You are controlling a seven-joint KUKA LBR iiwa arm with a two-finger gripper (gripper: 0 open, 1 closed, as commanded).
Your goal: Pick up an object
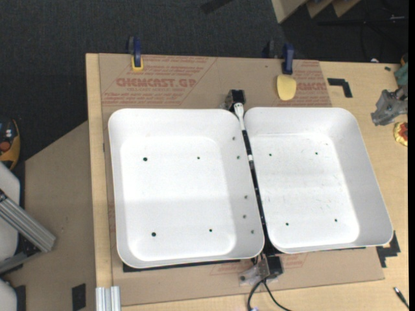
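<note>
Clamps (135, 52) pin brown board (194, 76) behind two white bins (130, 125).

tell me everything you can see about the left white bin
The shallow white plastic-looking left bin is a rounded-corner rectangular tray with a raised rim and a flat floor marked by four small dark dots. It lies flat on the brown printed board, its right edge against the matching right white bin, along a thin dark strip. Soft shadow covers its upper half.
</note>
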